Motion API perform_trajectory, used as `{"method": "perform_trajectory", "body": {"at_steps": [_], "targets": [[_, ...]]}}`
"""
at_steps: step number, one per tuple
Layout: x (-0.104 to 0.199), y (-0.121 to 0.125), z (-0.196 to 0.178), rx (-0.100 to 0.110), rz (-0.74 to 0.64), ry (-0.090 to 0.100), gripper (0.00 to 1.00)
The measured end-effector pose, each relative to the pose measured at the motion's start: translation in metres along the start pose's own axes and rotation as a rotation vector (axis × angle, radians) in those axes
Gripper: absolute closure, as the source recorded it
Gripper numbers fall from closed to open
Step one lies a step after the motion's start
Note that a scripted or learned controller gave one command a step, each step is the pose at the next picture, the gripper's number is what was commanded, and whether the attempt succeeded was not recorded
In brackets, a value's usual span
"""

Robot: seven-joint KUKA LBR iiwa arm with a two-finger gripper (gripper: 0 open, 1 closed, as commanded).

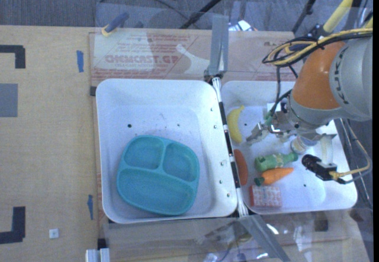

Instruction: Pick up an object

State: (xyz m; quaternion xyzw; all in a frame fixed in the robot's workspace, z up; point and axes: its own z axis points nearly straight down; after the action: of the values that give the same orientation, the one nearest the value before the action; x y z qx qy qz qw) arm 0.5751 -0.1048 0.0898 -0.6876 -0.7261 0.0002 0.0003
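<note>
My gripper hangs over the right bin, low in its middle, under the orange band of the arm. A yellow banana lies just left of it against the bin's left wall. Below the gripper rest a green toy vegetable and an orange carrot, side by side. A red sausage-shaped piece lies along the left wall. Near the front edge sits a red and white packet. Nothing is seen held in the gripper.
The left bin holds a teal divided plate toward its front. A black part with a yellow cable hangs off the arm at the right bin's right side. Cables and stand legs cross behind the bins.
</note>
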Motion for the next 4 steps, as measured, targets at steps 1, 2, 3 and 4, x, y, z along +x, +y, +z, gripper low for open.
{"method": "perform_trajectory", "body": {"at_steps": [1,2,3,4], "targets": [[-0.009,-0.094,0.003,-0.005,0.004,0.001,0.00],[-0.051,-0.028,0.004,-0.006,0.058,-0.002,0.00],[-0.034,-0.076,-0.005,0.004,-0.087,0.002,0.00],[-0.035,-0.074,-0.013,0.001,-0.084,0.002,1.00]]}}
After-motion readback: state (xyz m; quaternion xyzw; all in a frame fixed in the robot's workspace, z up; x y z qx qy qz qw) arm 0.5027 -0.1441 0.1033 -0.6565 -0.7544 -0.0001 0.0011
